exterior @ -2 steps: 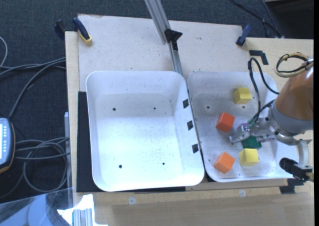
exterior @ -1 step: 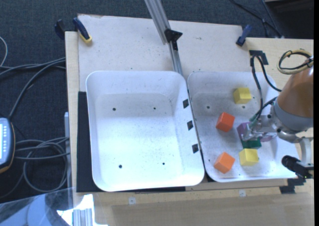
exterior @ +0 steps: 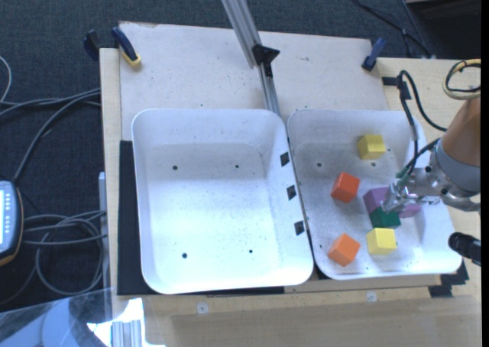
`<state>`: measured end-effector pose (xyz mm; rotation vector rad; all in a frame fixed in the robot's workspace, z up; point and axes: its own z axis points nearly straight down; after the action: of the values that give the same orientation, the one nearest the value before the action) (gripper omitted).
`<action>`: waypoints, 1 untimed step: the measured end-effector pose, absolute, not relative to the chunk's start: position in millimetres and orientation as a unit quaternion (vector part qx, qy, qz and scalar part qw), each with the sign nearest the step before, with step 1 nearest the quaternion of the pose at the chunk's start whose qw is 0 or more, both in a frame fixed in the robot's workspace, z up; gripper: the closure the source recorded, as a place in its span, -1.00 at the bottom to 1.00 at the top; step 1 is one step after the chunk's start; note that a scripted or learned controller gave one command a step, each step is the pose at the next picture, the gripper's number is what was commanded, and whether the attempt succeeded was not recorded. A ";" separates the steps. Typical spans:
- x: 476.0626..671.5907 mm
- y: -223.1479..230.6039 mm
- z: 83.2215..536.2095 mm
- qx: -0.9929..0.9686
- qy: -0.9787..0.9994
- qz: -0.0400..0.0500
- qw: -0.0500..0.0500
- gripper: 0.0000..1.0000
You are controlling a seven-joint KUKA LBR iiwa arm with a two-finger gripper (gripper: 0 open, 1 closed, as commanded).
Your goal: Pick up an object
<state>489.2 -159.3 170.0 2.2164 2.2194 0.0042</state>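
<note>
Our hand (exterior: 399, 199) sits low in the right bin (exterior: 321, 135), over the purple block (exterior: 374, 199) and green block (exterior: 384, 218) near its right rim; we cannot tell its opening; left bin (exterior: 153, 131) offers room.

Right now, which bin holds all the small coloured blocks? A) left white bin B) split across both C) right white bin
C: the yellow block, both orange blocks, the purple block, the green block and the second yellow block all lie in the right white bin, where the gripper reaches.
</note>
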 end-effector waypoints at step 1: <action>488.0 -157.5 233.7 0.706 0.708 0.002 0.004 1.00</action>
<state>488.0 -157.5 233.7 2.2133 2.2179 0.0067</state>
